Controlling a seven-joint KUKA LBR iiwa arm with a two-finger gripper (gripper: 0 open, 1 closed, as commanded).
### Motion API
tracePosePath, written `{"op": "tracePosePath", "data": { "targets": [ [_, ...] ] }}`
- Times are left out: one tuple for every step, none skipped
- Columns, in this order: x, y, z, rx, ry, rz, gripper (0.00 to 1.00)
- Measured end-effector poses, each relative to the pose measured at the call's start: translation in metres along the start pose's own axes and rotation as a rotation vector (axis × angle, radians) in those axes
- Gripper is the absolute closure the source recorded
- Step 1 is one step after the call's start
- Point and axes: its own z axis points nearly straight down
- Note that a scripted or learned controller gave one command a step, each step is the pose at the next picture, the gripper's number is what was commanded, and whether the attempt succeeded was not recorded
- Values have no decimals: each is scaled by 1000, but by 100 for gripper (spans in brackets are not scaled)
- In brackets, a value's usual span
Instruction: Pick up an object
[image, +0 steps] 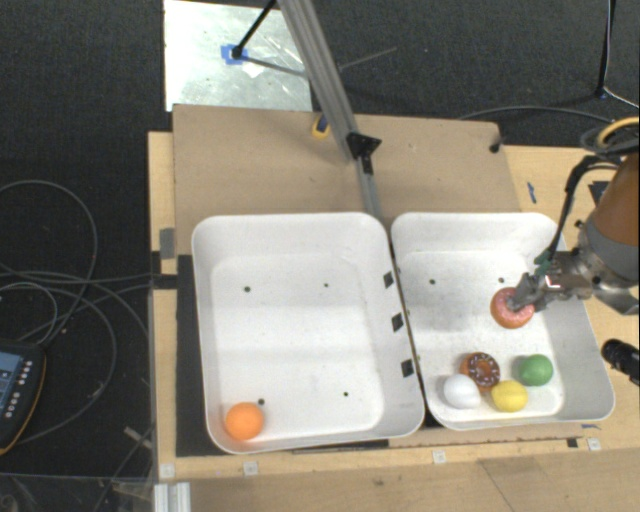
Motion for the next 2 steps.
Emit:
{"op": "tracePosePath", "data": {
  "targets": [
    [0, 0, 16, 8, 2, 3, 100],
    [49, 27, 1, 4, 4, -4, 100]
  ]
}}
